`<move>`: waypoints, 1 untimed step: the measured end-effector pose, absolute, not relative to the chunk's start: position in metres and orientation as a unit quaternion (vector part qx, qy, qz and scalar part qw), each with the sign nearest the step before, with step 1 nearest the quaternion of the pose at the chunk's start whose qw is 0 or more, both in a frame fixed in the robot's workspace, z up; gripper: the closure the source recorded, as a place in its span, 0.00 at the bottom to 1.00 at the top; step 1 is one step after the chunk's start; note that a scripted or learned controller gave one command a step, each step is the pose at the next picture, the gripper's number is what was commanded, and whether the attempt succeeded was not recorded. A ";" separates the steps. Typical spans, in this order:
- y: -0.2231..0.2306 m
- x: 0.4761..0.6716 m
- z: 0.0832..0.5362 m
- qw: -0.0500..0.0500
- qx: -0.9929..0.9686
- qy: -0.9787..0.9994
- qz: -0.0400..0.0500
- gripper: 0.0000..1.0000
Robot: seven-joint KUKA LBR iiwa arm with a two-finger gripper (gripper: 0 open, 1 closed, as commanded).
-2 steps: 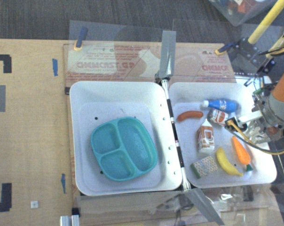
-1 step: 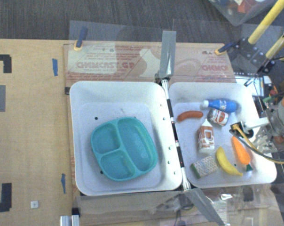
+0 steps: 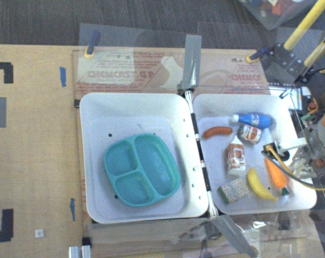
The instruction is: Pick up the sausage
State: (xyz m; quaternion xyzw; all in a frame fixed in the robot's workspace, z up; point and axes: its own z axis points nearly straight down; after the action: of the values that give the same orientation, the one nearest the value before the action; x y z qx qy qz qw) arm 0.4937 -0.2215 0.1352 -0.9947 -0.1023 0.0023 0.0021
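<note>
The sausage (image 3: 217, 131) lay in the right bin (image 3: 205, 160), near its upper left corner and apart from the other items (a blue bottle (image 3: 252, 120), a small can (image 3: 250, 134), a white carton (image 3: 236, 157), a banana (image 3: 260, 185), a carrot (image 3: 276, 173) and a sponge (image 3: 233, 190)). A teal divided plate (image 3: 141, 169) sat in the left bin (image 3: 92, 117). The gripper (image 3: 308, 155) hung at the right bin's right edge; whether it was open couldn't be told.
</note>
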 end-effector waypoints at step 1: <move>-0.222 0.479 0.129 0.003 -0.995 -0.101 0.002 1.00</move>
State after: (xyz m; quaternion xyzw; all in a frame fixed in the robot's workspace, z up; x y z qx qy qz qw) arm 0.4790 -0.2218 0.1287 -0.9949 -0.1005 0.0024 0.0027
